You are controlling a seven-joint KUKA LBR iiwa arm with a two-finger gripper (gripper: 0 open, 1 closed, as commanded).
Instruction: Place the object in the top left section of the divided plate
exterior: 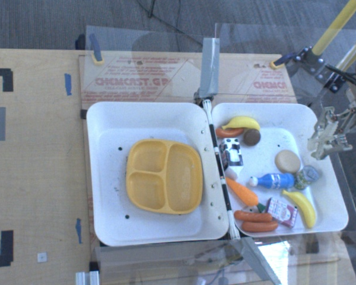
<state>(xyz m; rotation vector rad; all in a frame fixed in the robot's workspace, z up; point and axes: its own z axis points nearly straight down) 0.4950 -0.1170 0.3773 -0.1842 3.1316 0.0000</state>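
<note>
A yellow divided plate [164, 176] lies in the left bin [107, 129]; its two small sections are on the left and one long section is on the right, and all three hold nothing. The right bin [302, 117] holds toy foods: a banana [242, 122], a brown ball [251, 136], a tan bun [288, 161], a blue bottle [276, 180], a carrot [243, 192], a second banana [304, 208] and sausages [258, 219]. My gripper [327, 139] hangs over the right bin's right rim, apart from all of them.
A black-and-white item [231, 153] lies by the divider between the bins. A pink packet [282, 211] sits beside the lower banana. A grey post [210, 67] stands behind the bins. A yellow bar [341, 18] slants at the top right.
</note>
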